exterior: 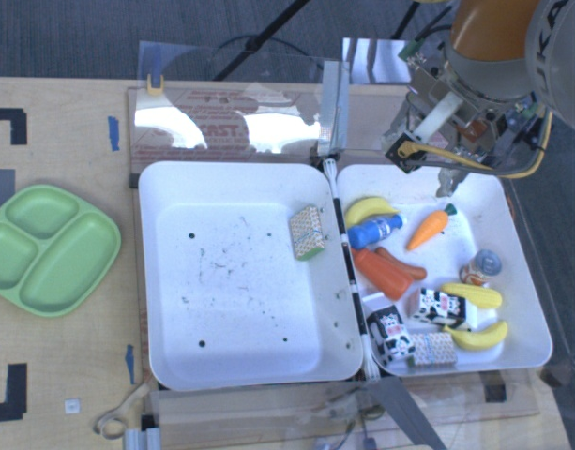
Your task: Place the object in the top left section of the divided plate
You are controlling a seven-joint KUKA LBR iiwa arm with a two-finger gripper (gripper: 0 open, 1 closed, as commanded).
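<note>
The surface (71,129) carried two white bins. The left bin (174,345) lay down and to the left of the pincer (448,184); the right bin (526,317) sat right beneath it. The green divided plate (51,248) rested far to the pincer's left, well apart from both bins. Whether the pincer stood open or closed could not be told, and nothing was visibly in it.

No object was singled out. Candidates just below the pincer were a carrot (428,230), a blue bottle (373,231) and a banana (366,207), crowded together. A patterned box (308,232) lay alone in the left bin. Judged best: choose a piece with free sides, descend straight, close firmly, lift clear of the rims, then cross left to the plate's top left section (40,210).
</note>
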